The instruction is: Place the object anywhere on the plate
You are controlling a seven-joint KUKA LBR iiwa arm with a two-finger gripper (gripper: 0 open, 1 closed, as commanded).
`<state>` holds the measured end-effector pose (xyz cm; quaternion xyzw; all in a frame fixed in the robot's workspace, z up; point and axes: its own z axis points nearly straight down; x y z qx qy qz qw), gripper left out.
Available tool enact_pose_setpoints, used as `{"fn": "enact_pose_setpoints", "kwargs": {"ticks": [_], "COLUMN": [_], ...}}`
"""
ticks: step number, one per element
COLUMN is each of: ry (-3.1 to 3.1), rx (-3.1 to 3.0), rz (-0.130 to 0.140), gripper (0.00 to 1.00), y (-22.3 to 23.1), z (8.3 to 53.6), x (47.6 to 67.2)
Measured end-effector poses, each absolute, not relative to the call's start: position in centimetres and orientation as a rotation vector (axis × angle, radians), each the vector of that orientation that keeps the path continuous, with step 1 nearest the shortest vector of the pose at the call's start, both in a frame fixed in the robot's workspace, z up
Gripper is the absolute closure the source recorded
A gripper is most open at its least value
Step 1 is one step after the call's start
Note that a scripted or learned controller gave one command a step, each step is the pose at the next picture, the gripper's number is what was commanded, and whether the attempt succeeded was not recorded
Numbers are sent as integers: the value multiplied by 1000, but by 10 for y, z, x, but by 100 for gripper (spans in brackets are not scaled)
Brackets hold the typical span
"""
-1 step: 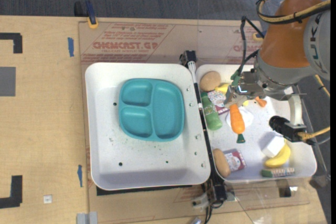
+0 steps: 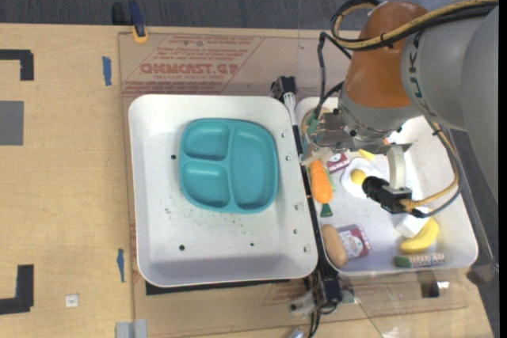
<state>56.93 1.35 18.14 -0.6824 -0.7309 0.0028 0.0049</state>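
A grey arm with an orange band reaches into the right-hand bin [image 2: 463, 245], its gripper [image 2: 329, 140] low over the bin's near-left corner; whether the fingers stand apart or together cannot be told from above, since the wrist hides them, and nothing is seen between them. Just below the gripper lies a toy carrot [image 2: 320, 183], long and slim, running roughly away from the wrist along the bin's left wall, with a small red-and-white packet [image 2: 338, 163] just beside it. Further out on the same side sit a brown egg-shaped piece [image 2: 336, 247] touching a dark red pouch [image 2: 356, 241], and well off toward the far corner a banana [image 2: 420, 236]. The teal divided plate [image 2: 230, 164] rests in the left-hand bin [image 2: 150, 233], across the wall dividing the two bins from the gripper. The step in hand appears to be the pick, most likely of the carrot. Doing it well probably means closing across the carrot's narrow width near its middle, keeping clear of the packet and the bin wall, then lifting high enough to clear both rims before crossing to the plate, where any compartment will serve
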Motion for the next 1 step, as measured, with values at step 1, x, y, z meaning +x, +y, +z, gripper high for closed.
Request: {"fn": "enact_pose_setpoints", "kwargs": {"ticks": [1], "ry": [-2135], "rx": [-2305], "rz": [-5], "gripper": [100], "y": [85], "z": [184], "x": [581]}}
